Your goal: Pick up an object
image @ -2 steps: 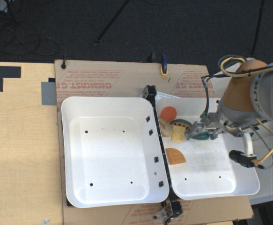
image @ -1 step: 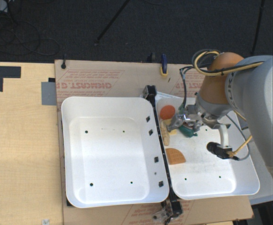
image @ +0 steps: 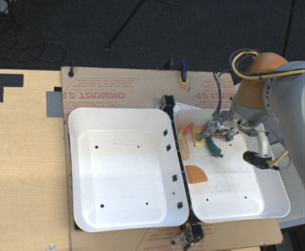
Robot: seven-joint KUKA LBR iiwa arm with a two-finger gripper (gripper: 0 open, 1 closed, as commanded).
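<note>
**Arm poised over the cluttered corner of the right bin**

The table carries 2 shallow white bins, and the objects are gathered in the right bin (image: 257,203), mostly toward its upper-left corner beside the black divider clamps (image: 174,156). That crowding explains the arm's pose: the grey arm with its orange band (image: 264,67) leans in from the right so that the jaws (image: 215,131) come down over that same cluster.

Just under the jaws lies a green object (image: 214,147), seemingly the thing being approached; its upper end sits close to or touching the metal fingertips. Whether it is actually gripped cannot be told from this angle, and the gap between the jaws is too cluttered to judge as open or closed.

Beside it are a small orange-red piece (image: 187,128) and a yellowish piece (image: 199,136), with a tan elongated object (image: 184,148) lying along the bin's left wall. A rounded brown piece (image: 196,174) rests apart, lower down. The left bin (image: 84,140) serves as the neighbouring container.

With several items so close together, a clean grasp of 1 thing looks awkward; neighbours may get nudged.
</note>
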